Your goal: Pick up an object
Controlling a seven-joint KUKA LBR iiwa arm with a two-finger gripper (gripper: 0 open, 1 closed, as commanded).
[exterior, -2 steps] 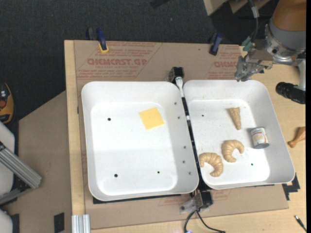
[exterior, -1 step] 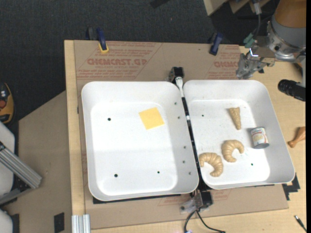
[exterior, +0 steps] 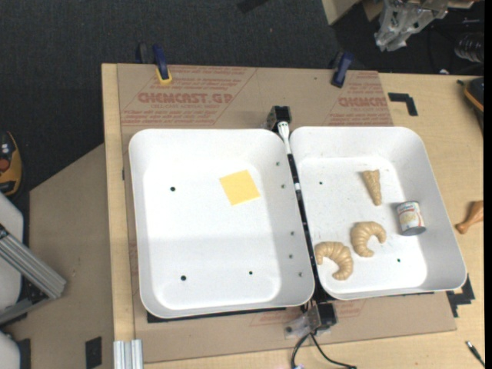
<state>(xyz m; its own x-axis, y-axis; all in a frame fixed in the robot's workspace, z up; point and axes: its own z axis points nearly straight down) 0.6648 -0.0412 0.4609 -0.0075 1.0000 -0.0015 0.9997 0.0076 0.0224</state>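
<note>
Two shallow white plastic bins sit side by side on the brown cardboard-covered bench [exterior: 231, 83]; the left bin [exterior: 154, 229] is the roomier-looking of the pair and carries just one thing, while the right bin [exterior: 430, 229] holds the crowd.

Up in the far right corner the metal gripper [exterior: 400, 25] hangs well clear of both bins, out over the dark floor; it is small and blurred there, so whether the claw is wide or narrow I cannot tell.

Now the candidates, biggest first; the flat yellow square slab [exterior: 239, 187], likely a play cheese slice, lies alone in the left bin's upper middle; light, but flush to the floor, so the tips would have little edge to bite and it may just slide.

In the right bin, near the front wall, the tan curved croissant-shaped toy [exterior: 336, 257] sits just beside a second, slightly smaller tan croissant toy [exterior: 368, 237]; both look light and rigid, probably moulded plastic; the thick middle of the arc looks the best place to pinch, across the narrow width.

Further back, the tan ridged cone-shaped toy [exterior: 373, 186] lies on its side; its taper could squirt out of a squeeze.

Smallest, the little silver can with a blue-and-orange label [exterior: 410, 217] rests near the right wall; smooth, round, prone to rolling.
</note>
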